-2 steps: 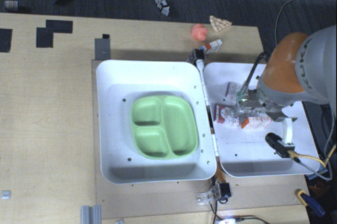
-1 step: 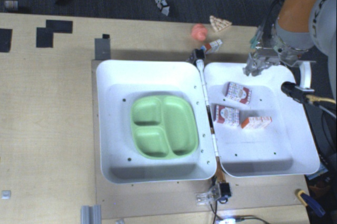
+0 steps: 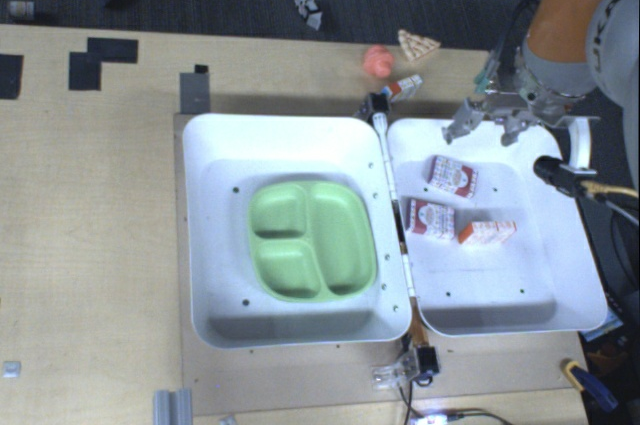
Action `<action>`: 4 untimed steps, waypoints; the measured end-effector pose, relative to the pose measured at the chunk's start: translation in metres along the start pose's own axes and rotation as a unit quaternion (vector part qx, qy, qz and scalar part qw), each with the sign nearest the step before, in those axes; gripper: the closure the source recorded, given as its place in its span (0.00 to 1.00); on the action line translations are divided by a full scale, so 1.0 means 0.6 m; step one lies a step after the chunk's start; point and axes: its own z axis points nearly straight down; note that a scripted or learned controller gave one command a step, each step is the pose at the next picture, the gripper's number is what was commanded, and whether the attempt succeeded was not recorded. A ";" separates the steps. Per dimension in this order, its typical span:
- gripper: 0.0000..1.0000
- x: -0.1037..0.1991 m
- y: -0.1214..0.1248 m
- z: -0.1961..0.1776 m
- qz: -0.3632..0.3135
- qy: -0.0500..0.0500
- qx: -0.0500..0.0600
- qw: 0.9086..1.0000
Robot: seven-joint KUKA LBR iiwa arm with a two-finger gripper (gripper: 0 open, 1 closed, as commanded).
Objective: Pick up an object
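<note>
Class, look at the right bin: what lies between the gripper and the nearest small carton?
In the camera view, only bare white bin floor separates the gripper from the nearest carton.

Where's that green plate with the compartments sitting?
The green divided plate lies in the middle of the left white bin, across the divider from the small cartons in the right bin.

Three small red-and-white cardboard cartons lie flat in the right white bin (image 3: 560, 303). One red-and-white carton (image 3: 451, 177) lies nearest the bin's far wall. A second carton (image 3: 430, 218) lies just below it, toward the left wall. A third, orange-red carton (image 3: 487, 232) lies just beside the second, possibly touching.
</note>
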 end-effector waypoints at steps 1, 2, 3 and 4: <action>0.00 0.014 -0.030 0.191 0.001 -0.001 -0.003 1.000; 1.00 0.014 -0.028 0.171 -0.001 -0.002 -0.006 1.000; 0.00 0.014 -0.028 0.171 -0.001 -0.002 -0.005 1.000; 0.00 0.008 -0.170 0.211 0.001 -0.001 -0.003 1.000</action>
